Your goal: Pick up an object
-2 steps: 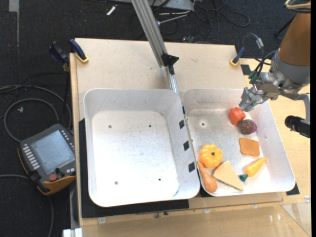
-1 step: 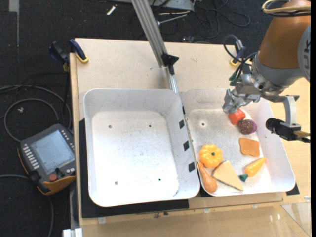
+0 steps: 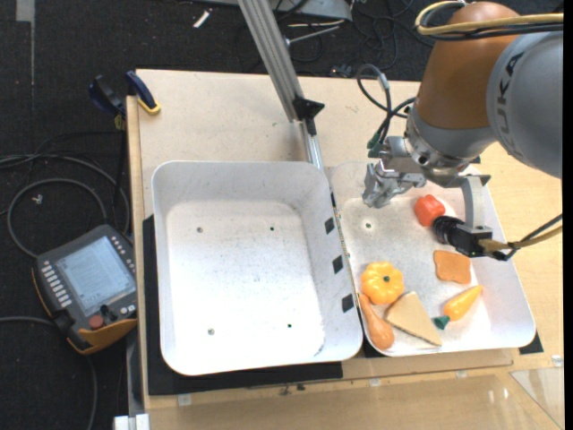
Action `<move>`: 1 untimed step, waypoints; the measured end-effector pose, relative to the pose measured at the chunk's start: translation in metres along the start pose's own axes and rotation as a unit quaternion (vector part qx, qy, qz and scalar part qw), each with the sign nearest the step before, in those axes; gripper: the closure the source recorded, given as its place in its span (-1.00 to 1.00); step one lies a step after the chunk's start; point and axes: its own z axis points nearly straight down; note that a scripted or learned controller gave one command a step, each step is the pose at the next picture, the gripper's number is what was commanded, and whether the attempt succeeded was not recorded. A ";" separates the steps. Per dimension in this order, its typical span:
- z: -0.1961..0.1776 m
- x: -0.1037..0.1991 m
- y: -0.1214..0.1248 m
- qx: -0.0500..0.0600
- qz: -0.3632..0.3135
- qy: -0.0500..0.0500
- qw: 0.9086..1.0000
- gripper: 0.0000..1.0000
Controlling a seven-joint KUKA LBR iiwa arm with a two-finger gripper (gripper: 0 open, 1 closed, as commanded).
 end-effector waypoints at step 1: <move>0.002 0.061 0.013 -0.002 0.000 0.000 1.000 1.00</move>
